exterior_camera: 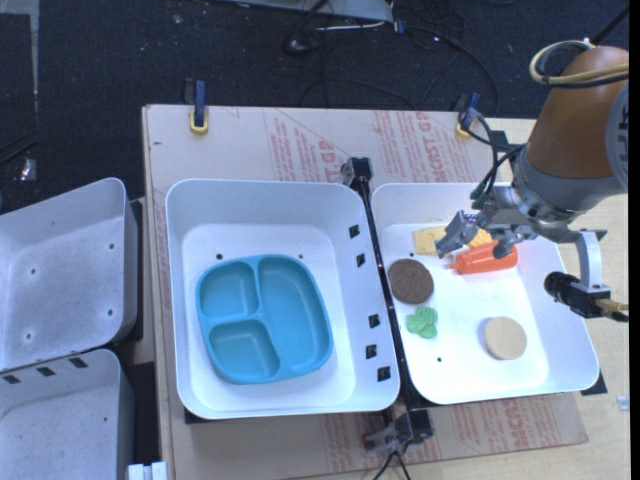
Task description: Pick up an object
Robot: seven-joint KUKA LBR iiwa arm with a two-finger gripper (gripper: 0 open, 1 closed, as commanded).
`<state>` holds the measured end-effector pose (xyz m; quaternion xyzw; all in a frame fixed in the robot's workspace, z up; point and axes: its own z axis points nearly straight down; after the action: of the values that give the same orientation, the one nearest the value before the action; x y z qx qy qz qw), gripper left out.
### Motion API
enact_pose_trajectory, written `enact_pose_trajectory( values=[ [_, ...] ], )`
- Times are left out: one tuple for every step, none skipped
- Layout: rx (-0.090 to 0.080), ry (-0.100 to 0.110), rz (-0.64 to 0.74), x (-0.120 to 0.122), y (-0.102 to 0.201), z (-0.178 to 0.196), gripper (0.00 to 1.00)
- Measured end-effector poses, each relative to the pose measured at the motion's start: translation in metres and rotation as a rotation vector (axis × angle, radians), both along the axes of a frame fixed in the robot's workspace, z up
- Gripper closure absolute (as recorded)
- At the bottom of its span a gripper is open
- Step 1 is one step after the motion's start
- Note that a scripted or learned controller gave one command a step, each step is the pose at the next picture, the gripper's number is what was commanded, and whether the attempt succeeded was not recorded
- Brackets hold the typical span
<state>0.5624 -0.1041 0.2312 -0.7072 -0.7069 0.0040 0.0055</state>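
The right bin point(560, 368) holds several small objects. An orange carrot-like piece point(488, 260) lies near its back, beside a yellow wedge point(429, 240). A brown round disc point(410, 281), a green lump point(424, 322) and a tan round disc point(505, 337) lie nearer the front. My gripper point(480, 238) hangs low over the yellow wedge and the orange piece. Its fingers point(456, 238) stand apart, open, with a bit of yellow showing between them. Nothing is lifted.
The left bin point(190, 218) holds a blue divided plate point(263, 317). A black divider point(375, 288) separates the two bins. The grey and orange arm point(575, 128) comes in from the right over the right bin's back corner. Clamps sit at the bench's back edge.
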Motion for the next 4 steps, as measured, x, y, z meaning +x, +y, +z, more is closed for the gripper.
enact_pose_trajectory(
  values=[
    [-0.002, -0.010, 0.002, 0.002, 0.000, 0.005, 0.00],
    [-0.001, -0.005, 0.001, 0.002, 0.009, -0.048, 0.00],
    [-0.001, -0.006, 0.000, 0.006, 0.011, -0.095, 0.00],
    [0.000, -0.011, -0.001, 0.007, 0.012, -0.140, 0.00]
  ],
)
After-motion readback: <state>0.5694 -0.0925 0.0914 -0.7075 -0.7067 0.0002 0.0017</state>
